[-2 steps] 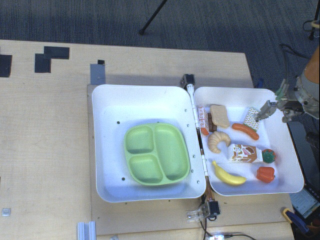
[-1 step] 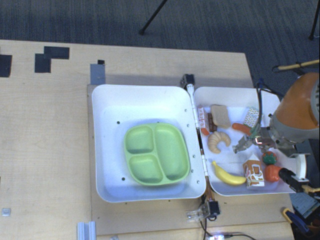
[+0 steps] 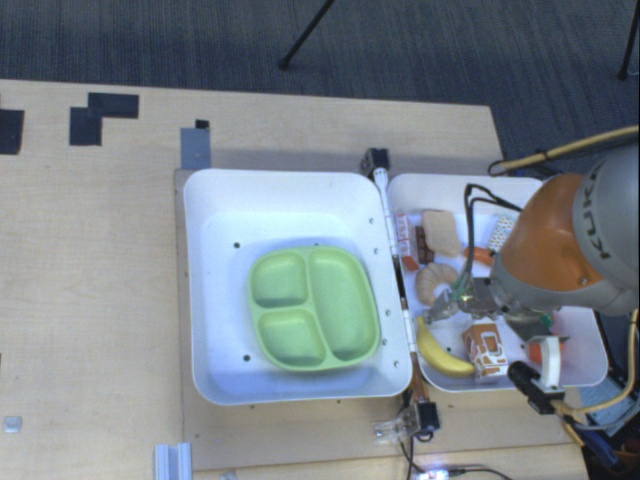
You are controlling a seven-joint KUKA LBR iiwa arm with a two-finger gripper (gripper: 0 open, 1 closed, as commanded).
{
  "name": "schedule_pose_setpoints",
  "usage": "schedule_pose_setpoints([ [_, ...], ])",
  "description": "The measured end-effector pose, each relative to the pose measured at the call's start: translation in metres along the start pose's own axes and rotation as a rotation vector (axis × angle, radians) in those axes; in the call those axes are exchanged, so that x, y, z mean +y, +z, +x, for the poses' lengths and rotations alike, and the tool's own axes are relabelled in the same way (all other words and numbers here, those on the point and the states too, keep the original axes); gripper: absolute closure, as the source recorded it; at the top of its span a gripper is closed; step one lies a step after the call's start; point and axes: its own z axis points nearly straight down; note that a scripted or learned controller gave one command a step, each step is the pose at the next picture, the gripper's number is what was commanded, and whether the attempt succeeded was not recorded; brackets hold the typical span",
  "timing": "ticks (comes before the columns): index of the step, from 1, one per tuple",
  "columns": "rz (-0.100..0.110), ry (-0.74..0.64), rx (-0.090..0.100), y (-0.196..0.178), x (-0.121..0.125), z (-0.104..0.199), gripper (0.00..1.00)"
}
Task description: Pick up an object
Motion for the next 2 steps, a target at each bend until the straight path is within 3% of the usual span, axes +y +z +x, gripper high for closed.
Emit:
schedule_pose_setpoints([
  [1,-0.005,0.001,-0.002,-0.011,0.002,-0.001,1.0],
  [2,0.026,0.001,0.009,-0.096,-0.004,0.083,1.0],
])
